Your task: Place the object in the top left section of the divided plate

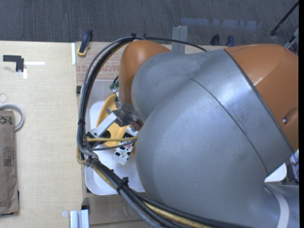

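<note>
So the big grey arm with the orange band (204, 127) swallows most of the shot, from about 1 o'clock round to 6, leaning in low over the shallow white bin (102, 182), probably because the program works the bin from above. The claw (124, 114) sits just left of centre, down over something yellow (110, 109), which could be the divided plate, but too little shows to be sure. Can't tell how the claw is set; the arm's bulk hides it. The object to place isn't something anyone could pick out here.

A bundle of black cables (95, 80) loops from 12 round to 7, crossing the bin. Out at 9 on the pale wooden tabletop (42, 141) lies a brown paper bag (8, 160).
</note>
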Available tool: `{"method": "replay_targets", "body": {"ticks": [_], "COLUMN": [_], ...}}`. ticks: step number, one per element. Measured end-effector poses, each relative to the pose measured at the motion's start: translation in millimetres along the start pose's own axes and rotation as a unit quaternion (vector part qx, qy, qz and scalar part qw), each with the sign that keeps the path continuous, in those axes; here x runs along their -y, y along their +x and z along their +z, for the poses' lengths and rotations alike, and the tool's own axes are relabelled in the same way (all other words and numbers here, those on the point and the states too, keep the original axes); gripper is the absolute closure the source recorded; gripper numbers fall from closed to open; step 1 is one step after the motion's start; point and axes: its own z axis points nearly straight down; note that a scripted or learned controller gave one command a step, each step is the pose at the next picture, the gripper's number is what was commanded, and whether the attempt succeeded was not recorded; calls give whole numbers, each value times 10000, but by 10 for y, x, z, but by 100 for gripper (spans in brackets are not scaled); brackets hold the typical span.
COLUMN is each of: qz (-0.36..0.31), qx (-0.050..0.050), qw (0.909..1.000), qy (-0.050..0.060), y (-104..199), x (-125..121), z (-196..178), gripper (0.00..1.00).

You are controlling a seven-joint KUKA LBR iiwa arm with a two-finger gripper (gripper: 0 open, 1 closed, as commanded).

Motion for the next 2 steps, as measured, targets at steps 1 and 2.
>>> {"method": "replay_targets", "body": {"ticks": [1,2], "qz": [0,0], "qx": [0,0], "qw": [10000,10000], "qy": [0,0], "y": [0,0], "x": [0,0], "z": [0,0], "gripper": [0,0]}}
